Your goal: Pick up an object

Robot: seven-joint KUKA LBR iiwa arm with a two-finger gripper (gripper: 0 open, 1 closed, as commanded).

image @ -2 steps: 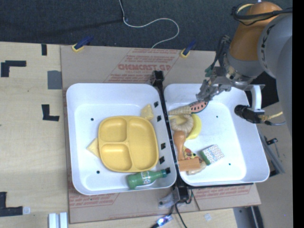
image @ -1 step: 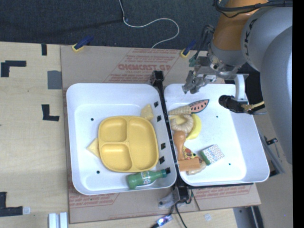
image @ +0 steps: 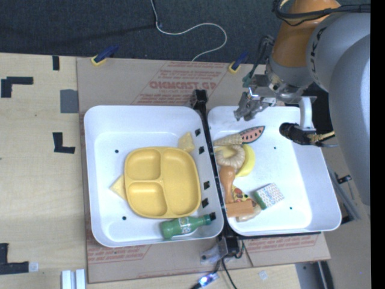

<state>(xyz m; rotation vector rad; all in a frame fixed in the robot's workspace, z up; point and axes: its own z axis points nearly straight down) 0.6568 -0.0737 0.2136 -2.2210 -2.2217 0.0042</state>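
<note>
My gripper (image: 245, 113) hangs over the back left part of the right bin (image: 313, 179), above the watermelon slice (image: 248, 135); nothing shows between its fingers. Below the slice lie a beige ring-shaped piece (image: 230, 156) on a yellow banana (image: 249, 161), an orange carrot-like piece (image: 227, 182), an orange block (image: 240, 208) and a small green-and-white box (image: 267, 195). The left bin (image: 102, 131) holds a yellow divided plate (image: 162, 181), yellow wedges (image: 186, 141) and a green bottle (image: 183, 225) lying at its front.
A black divider (image: 207, 155) runs between the two bins. Both bins rest on a cardboard sheet (image: 174, 80). A white cable (image: 186, 29) loops across the dark surface at the back. The arm's grey body (image: 355, 77) fills the upper right.
</note>
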